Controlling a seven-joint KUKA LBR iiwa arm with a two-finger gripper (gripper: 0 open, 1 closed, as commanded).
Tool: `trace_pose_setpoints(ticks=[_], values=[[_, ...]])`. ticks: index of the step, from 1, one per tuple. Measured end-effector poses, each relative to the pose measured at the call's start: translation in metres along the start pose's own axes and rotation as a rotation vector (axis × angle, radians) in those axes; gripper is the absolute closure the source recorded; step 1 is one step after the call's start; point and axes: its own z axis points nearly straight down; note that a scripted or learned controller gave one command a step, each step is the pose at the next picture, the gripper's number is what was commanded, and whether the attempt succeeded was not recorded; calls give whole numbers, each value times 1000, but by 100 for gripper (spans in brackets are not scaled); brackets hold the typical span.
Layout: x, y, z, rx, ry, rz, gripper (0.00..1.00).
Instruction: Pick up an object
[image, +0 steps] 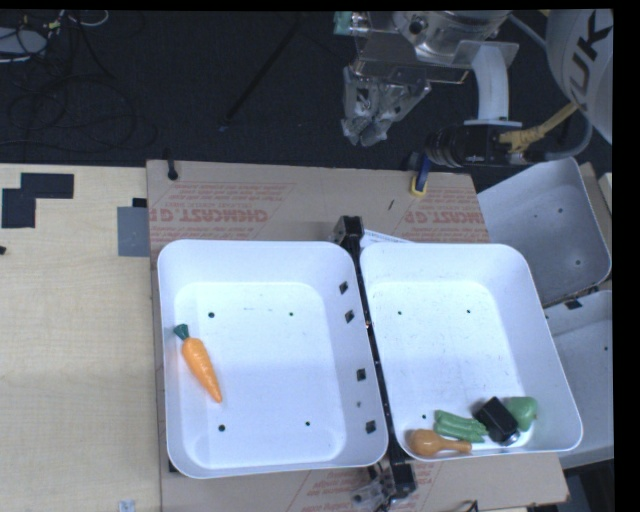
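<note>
While the hand (375, 110) hangs high above the bins, w/ grip state I can't tell, you've nothing picked; carrot (201, 367) untouched.

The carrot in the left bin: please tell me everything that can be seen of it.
The carrot is a small toy, plastic by its look, with a smooth orange body and a short dark green top. It lies flat on the floor of the left bin, near the left wall, about halfway down. Its green end points to the upper left and its narrow tip to the lower right. It looks whole. It lies close to the wall; whether they touch I cannot tell. Nothing else touches it besides the floor.
</note>
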Motion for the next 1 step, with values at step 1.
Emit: trace_pose_setpoints(ticks=[1], values=[[14,18,68,23,-3,-8,100]])
